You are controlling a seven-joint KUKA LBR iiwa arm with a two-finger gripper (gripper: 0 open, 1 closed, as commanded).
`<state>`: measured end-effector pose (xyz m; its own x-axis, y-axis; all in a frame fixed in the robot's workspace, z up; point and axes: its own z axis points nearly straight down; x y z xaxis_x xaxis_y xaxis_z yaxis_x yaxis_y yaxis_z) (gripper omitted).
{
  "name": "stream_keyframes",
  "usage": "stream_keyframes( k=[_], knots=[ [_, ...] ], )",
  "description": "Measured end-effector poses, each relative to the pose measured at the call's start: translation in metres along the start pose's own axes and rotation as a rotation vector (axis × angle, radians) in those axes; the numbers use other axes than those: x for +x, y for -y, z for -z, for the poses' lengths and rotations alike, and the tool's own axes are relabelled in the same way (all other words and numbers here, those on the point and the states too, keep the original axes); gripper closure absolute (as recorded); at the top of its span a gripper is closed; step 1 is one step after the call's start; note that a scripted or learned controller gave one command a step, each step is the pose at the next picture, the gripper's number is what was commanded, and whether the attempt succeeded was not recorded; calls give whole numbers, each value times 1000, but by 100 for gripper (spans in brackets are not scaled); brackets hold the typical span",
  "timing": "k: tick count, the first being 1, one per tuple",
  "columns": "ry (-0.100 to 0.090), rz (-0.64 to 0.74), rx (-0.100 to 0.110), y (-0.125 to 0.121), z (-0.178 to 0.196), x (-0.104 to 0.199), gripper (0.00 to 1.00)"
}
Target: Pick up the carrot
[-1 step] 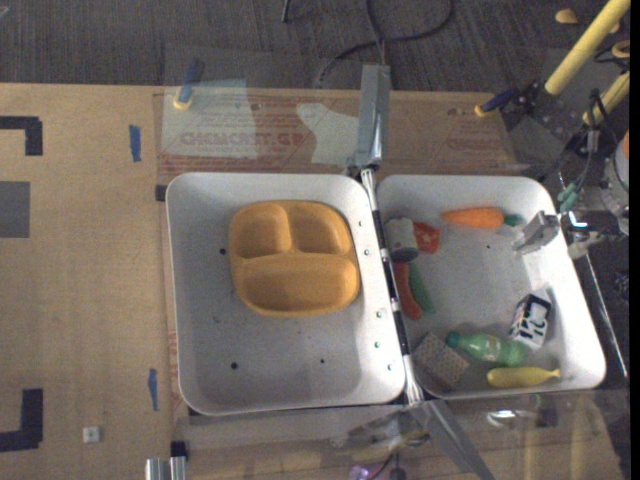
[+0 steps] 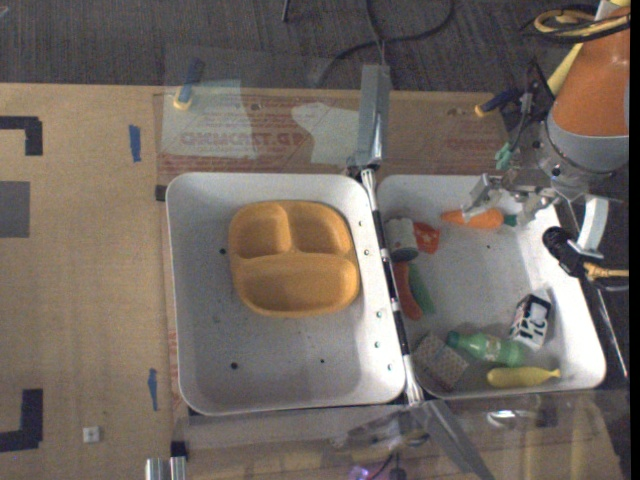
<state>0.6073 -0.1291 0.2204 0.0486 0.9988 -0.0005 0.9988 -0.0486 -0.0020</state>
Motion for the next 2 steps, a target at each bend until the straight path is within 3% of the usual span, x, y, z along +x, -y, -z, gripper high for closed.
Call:
stream_keyframes(
  k=[1,2],
  knots=[
    [2,42,-25,-29,-111,4,0],
    [-33,15,25,-65,-120,-27,0]
  ],
)
